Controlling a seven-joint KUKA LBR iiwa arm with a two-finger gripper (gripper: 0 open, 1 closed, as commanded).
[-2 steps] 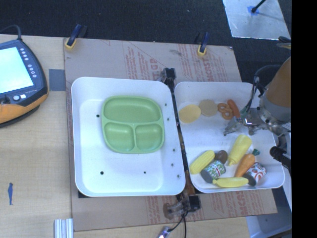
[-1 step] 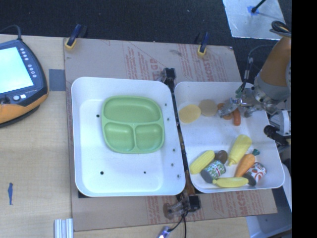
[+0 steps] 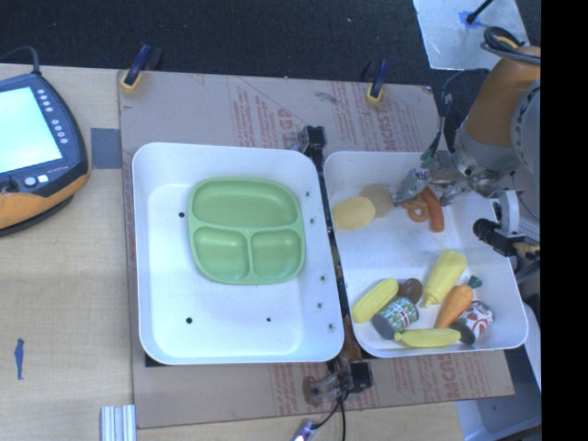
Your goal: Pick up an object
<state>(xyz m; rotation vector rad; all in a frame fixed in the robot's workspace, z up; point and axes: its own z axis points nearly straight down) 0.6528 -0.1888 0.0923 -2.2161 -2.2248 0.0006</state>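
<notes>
My gripper (image 3: 421,196) hangs over the back of the right bin (image 3: 514,274), reaching in from the right. An orange-red sausage-shaped piece (image 3: 433,214) lies right at its tip, touching or just under it. To the left of the gripper sit a pale yellow round piece (image 3: 354,213) and a tan round piece (image 3: 378,197). At the front of the bin lie a corn cob (image 3: 375,299), a yellow squash (image 3: 445,276), a carrot (image 3: 452,307), a small can (image 3: 397,316), a banana (image 3: 429,337) and a red and white can (image 3: 476,320).
The left bin (image 3: 156,246) holds a green divided plate (image 3: 246,230). A tablet-like pendant (image 3: 37,150) lies on the bench at far left. Clamps (image 3: 375,81) sit along the board's back edge. The arm's grey and orange body (image 3: 501,108) looms over the right bin's far corner.
</notes>
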